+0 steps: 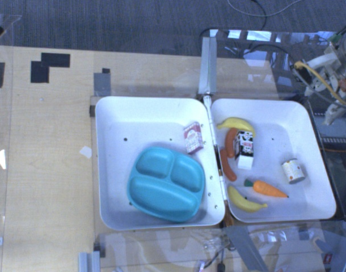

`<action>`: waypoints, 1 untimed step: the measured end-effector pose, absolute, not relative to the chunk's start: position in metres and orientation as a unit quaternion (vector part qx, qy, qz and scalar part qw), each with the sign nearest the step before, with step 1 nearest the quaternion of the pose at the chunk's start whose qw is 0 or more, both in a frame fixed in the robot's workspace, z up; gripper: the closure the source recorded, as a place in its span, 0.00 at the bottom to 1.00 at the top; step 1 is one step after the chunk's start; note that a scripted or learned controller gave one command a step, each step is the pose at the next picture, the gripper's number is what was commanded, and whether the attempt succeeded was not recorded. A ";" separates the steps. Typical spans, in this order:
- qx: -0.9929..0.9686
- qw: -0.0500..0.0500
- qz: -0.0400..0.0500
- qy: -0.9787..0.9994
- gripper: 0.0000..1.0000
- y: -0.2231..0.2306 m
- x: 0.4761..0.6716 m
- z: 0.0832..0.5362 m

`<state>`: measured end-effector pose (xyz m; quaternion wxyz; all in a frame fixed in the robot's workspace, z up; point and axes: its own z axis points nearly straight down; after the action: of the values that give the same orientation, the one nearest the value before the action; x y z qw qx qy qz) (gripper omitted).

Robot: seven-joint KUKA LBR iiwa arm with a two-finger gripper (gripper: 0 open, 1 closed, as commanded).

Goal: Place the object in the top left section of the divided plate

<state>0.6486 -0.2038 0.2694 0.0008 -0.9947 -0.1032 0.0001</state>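
While the divided plate (167, 186) sits near the left bin's (113, 152) front edge, the red carton (193, 137), likely my target, lies by its right wall, light, crushable, best pinched across its narrow sides, and my gripper (334, 103) hangs past the right bin's (309, 152) far right corner, released or clenched I cannot tell.

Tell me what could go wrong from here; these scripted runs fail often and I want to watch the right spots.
1. The hot dog, milk carton and upper banana lie packed together, so a grab may catch two or slip.
2. The small red box lies beside the blue plate's top sections and could get bumped during placing.
3. The plate sits turned at an angle, so a drop may land on a divider.
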 end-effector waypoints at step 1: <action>-0.984 -0.001 -0.003 -0.178 0.00 -0.204 0.656 0.414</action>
<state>0.6558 -0.2039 0.4138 -0.0010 -0.9840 -0.1779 -0.0026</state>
